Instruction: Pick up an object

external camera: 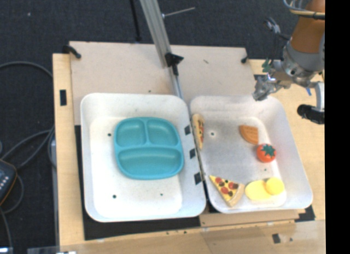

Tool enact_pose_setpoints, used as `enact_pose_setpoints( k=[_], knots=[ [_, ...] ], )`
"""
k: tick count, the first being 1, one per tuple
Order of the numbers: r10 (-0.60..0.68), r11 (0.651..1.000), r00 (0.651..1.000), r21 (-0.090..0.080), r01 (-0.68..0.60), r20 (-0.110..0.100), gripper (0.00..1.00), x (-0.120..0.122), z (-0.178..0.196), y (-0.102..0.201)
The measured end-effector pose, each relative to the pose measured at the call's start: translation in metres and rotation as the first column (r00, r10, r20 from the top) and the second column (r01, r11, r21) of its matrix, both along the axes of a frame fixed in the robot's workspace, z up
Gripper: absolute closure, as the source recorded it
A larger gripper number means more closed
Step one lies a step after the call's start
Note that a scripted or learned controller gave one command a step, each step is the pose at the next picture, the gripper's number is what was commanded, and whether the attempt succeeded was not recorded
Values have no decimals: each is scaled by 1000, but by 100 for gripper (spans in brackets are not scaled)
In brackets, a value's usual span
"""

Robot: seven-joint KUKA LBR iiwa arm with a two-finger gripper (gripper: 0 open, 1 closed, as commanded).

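Gripper (262, 92) hangs at the upper right of the frame, over the right shallow white bin's (284, 117) far rim; whether it is apart or together I cannot tell. Nearest below lies the orange-brown toy bread piece (249, 134), just above the red plastic tomato (266, 153).

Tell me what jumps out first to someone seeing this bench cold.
The teal divided plate sits alone in the left bin. The right bin holds bright toy food: a tomato, a pizza slice and a yellow piece near its front. The gripper hangs at that bin's back right corner.
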State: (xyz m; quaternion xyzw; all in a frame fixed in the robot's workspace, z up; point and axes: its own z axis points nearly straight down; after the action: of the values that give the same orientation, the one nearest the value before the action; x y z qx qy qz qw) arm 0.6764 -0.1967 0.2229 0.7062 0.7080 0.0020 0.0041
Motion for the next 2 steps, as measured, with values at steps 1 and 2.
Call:
enact_pose_setpoints(
  k=[1, 2],
  knots=[
    [1, 1000, 1000, 0, -1, 1, 100, 11, 59, -1],
    [3, 1000, 1000, 3, -3, -9, 100, -9, 45, 52]
  ],
)
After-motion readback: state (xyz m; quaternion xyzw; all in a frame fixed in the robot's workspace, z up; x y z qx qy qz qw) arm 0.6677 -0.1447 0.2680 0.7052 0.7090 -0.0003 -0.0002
